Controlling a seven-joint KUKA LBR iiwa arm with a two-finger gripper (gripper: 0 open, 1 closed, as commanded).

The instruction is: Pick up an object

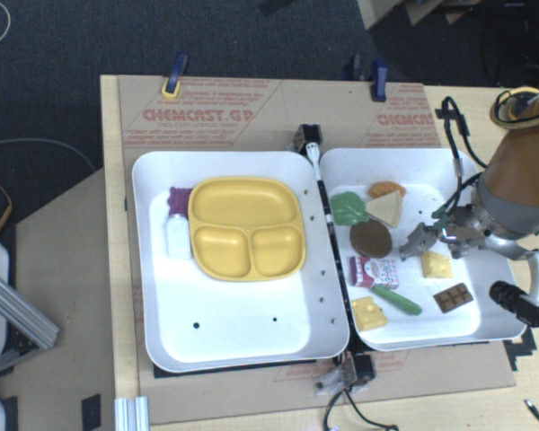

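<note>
Grey gripper [428,239] hovers over the right bin [413,163], just beside a yellow block [437,265]; whether its grip is wide or closed I cannot tell.

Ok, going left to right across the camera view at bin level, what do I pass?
Purple item at the left bin's left wall → yellow divided tray → green piece in the right bin → brown round disc → gripper → brown chocolate-like block.
</note>
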